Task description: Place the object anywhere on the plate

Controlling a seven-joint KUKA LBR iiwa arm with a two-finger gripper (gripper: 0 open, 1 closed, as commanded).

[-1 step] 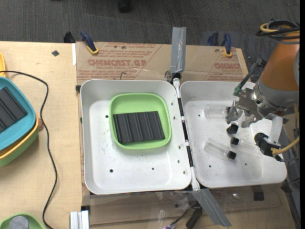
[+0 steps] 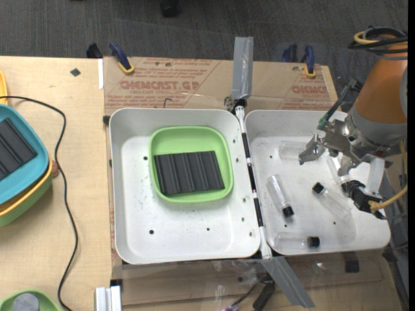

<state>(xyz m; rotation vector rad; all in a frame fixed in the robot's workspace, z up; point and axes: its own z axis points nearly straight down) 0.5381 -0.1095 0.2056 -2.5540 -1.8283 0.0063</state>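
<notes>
A green square plate (image 2: 158, 142) sits in the left white bin (image 2: 130, 193). A dark ribbed rectangular pad (image 2: 189, 172) lies flat on it, covering most of its middle. My gripper (image 2: 324, 162) hangs over the right bin (image 2: 259, 141), near its far right side, well away from the plate. Its fingers stand open with nothing between them. Below it lie several clear tubes with black caps: one (image 2: 277, 190) in the middle of the bin, one (image 2: 332, 201) to the right, one (image 2: 295, 241) by the front wall.
A grey divider strip (image 2: 243, 70) runs between the bins at the back. Cardboard (image 2: 162, 80) with clamps lies behind them. On the wooden bench at left stand a teal and yellow dish stack (image 2: 26, 167) and a black cable (image 2: 68, 193).
</notes>
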